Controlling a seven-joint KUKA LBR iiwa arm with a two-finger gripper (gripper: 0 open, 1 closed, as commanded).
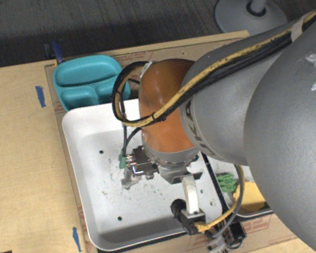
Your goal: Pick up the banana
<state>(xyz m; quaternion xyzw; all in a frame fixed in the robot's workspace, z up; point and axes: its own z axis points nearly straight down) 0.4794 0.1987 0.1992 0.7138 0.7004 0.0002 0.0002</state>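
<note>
The arm [246, 113] reaches from the right, wrist pointing down over the left bin [95, 182]. Gripper [131, 171] sits near the floor. The banana cannot be made out.

Lighting: even, moderately bright overhead. White bin [92, 165] well lit, mild glare on floor. Arm [280, 131] at right large, slightly soft, specular highlights on grey casing. Dark shadow band along far bench edge. Overall sharpness moderate, slight graininess.
</note>
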